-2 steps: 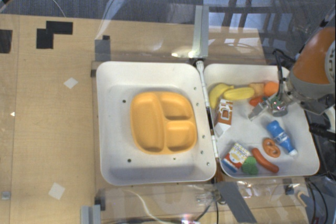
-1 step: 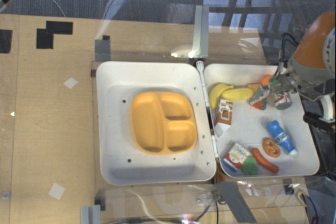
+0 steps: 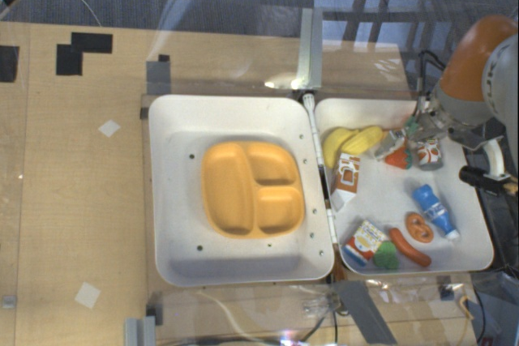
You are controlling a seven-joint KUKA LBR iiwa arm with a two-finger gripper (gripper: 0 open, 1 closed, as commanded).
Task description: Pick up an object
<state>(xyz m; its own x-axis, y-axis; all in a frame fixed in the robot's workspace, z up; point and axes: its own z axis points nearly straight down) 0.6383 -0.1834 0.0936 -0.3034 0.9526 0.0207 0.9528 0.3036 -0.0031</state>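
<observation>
While tilted, blue bottle [image 3: 435, 211], cap lower-right

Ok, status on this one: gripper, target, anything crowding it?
Gripper low at right bin's back edge. Over small can and orange piece; no grasp visible. Banana and carton close alongside.

Your counter [image 3: 73, 198]: light wood top, with black marks [image 3: 83, 49] near its far left corner and small pale squares [image 3: 109, 127] scattered at left. Directly on it you have two shallow white bins side by side, rims touching: left bin [image 3: 174, 174], right bin [image 3: 466, 243]. Metal brackets [image 3: 310, 44] stand at the bins' far edge.
</observation>
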